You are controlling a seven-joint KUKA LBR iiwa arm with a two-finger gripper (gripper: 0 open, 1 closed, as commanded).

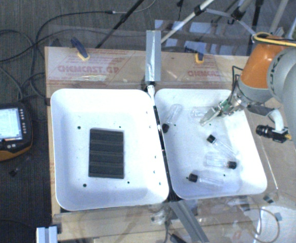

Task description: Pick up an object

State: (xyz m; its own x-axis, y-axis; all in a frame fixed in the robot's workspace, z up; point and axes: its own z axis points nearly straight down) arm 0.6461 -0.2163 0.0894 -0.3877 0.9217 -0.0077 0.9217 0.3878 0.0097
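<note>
Nearest the camera, at the bottom of the right bin (249, 184), a clear tube with a black cap (201, 178) lies on its side, cap pointing left. Just above it, a second clear tube (219, 161) lies with its black cap at its right end. A little farther up, a third capped tube (217, 143) lies at a slant, its black cap at the upper left. All three rest on the bin floor, apart from the gripper.

In the left bin (67, 110), a dark ribbed rectangular pad (107, 153) lies flat near the middle, well apart from everything else.

Farther back in the right bin, another clear tube (171, 116) lies near the left wall, its black cap at its lower end beside the divider between the bins. A faint clear piece (197, 114) lies just left of the gripper; what it is cannot be told.

The gripper (210, 115) reaches down and to the left from the orange-banded arm (261, 67) over the upper part of the right bin. Whether it is apart or together cannot be told, and nothing is plainly seen in it.

Beyond the bins, a cardboard sheet (94, 67) covers the bench, and a handheld screen (6, 128) sits on the floor at far left.
</note>
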